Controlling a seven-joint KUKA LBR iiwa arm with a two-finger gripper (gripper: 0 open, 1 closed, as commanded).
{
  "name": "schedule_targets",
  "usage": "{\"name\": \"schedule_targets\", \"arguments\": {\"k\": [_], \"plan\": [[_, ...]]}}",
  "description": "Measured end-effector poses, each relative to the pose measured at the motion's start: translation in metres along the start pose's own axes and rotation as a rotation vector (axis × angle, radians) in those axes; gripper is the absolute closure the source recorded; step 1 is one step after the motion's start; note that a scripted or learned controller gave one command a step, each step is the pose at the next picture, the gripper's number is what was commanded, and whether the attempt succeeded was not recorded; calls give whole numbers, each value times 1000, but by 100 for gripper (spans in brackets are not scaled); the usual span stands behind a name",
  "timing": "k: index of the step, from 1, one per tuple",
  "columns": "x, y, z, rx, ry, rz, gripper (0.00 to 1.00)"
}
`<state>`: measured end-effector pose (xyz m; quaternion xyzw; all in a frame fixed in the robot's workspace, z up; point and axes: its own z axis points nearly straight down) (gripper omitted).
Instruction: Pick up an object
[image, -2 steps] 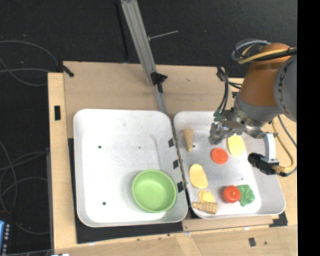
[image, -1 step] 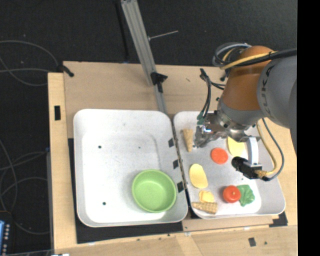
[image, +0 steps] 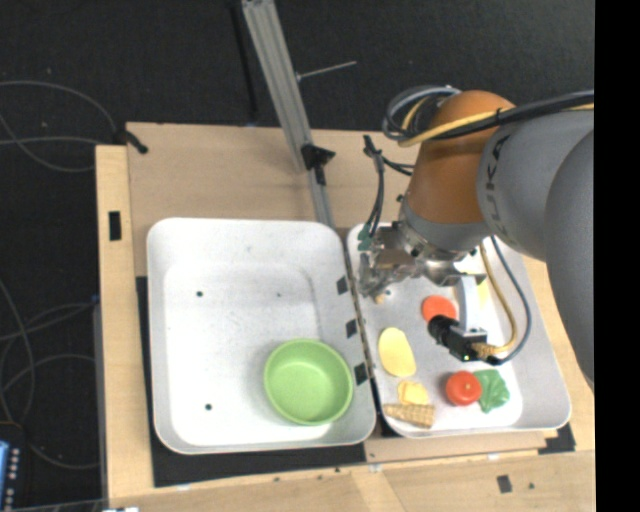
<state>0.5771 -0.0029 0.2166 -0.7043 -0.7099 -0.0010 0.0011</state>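
Task looks early: nothing seen lifted yet, pick not done. Gripper (image: 377, 285) sits low over the right bin (image: 540, 395), at its far-left part next to the wall shared w/ the left bin (image: 180, 300). Can't tell its state, since wrist and cabling crowd that spot and it's blurred.

Candidate objs all lie nearer the camera than the gripper, in the right bin:
- yellow oval piece (image: 397, 351), closest to it, just toward the camera.
- small yellow chunk (image: 412, 392) and a tan waffle-like piece (image: 412, 413), further the same way, near the bin's front-left corner.
- orange-red round item (image: 438, 307), off to the gripper's arm side, touching or just beside a black part (image: 452, 340) w/ cable.
- red tomato-like obj (image: 461, 388) w/ a green leafy bit (image: 493, 390) touching it, further out toward the front.

Left bin, across the wall from the gripper: one green bowl (image: 308, 381), upright, near its front-right corner, rest bare.

Left to do, as I judge: settle on an obj (yellow oval likeliest), close on it, raise it clear.
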Motion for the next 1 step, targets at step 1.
{"name": "schedule_targets", "arguments": {"k": [1], "plan": [[49,-7,-21,-3,0,-1,100]]}}
